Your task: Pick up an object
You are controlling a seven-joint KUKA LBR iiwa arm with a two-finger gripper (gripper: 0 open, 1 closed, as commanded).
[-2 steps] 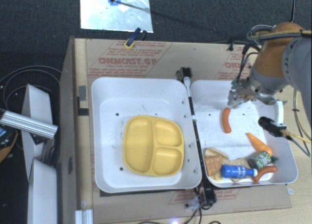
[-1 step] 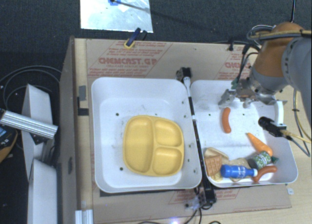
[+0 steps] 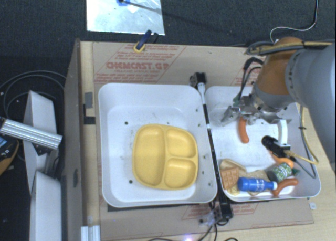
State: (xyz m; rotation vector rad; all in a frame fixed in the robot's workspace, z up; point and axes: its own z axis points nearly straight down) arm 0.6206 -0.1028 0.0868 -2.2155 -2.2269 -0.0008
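Claw: the claw [image 3: 240, 116] hangs over the right bin [image 3: 220, 145], its fingers spread wide with nothing between them.
Sausage: a small orange sausage [image 3: 243, 130] lies just below the claw on the bin floor, apart from the heap.
Heap: a blue bottle [image 3: 256, 185], a green bottle [image 3: 281, 172] and a waffle piece [image 3: 231, 173] crowd the near corner.
Left bin: the left bin holds a yellow divided plate [image 3: 164, 156].
Handling: the sausage looks light, smooth and likely slippery.
Hold: pinch it across its middle, where it is narrow.

Yellow tray [image 3: 165, 156] in L bin [image 3: 115, 129]
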